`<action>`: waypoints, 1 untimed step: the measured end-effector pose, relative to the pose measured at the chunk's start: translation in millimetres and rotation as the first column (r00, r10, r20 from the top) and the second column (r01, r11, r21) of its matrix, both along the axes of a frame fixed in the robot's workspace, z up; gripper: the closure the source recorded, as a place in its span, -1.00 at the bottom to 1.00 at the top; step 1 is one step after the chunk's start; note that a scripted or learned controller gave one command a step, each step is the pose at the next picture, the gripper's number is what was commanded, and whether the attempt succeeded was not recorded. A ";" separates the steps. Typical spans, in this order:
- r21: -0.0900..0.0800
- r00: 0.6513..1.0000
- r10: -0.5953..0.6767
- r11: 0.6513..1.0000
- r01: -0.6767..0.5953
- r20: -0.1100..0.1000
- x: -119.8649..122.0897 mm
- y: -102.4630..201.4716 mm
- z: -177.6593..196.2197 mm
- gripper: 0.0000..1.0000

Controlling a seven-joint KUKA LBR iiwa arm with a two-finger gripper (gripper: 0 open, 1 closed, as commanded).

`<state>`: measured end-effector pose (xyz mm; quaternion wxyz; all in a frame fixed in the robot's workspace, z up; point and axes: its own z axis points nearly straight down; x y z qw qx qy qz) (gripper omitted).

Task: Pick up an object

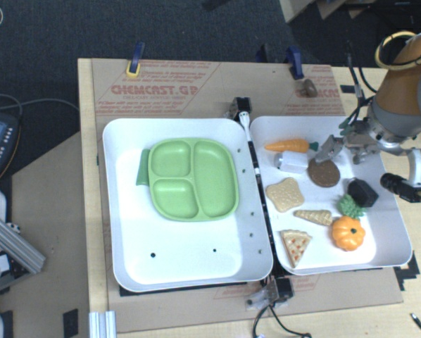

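The grey arm with its orange band (400,83) reaches into the right-hand shallow white bin (390,248) from the right, and its two-finger gripper (330,150) hangs low at the bin's upper middle, just above a round dark-brown cookie-shaped disc (324,174). Whether the fingers are spread or pressed together I cannot tell, since the gripper body hides the tips, and nothing is plainly pinched. Near the disc lie an orange toy carrot (288,146), a small white block (292,163) and a tan toast-shaped slice (285,194). I judge this the approach step, with no grasp made. The next move calls for a straight descent centred on the disc, jaws wide enough to straddle it and clear of the white block
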<state>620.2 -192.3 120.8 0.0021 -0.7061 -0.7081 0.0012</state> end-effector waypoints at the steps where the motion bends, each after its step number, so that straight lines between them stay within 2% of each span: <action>1: 0.000 1.000 -0.001 1.000 0.001 0.005 1.2 0.9 -35.5 -1.00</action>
